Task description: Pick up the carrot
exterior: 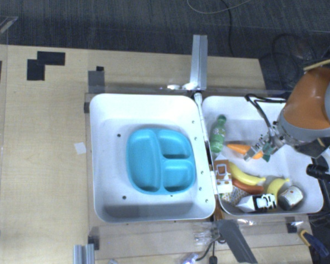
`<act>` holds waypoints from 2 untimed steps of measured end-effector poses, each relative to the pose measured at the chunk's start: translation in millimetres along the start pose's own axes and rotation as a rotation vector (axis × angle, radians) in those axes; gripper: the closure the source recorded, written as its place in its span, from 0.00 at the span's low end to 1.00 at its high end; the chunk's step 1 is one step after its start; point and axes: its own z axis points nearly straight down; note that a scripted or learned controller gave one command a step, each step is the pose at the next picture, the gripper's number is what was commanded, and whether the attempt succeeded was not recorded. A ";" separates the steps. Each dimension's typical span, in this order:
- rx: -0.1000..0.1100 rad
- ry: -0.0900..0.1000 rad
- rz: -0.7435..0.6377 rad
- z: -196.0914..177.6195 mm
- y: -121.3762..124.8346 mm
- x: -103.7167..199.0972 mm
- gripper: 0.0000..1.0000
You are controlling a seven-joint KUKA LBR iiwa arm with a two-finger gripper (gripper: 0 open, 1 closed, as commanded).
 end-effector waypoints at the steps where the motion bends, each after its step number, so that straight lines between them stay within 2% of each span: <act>1: -0.005 -0.005 -0.001 -12.0 2.5 -1.1 1.00; 2: 0.011 0.002 0.234 -136.5 34.4 1.1 1.00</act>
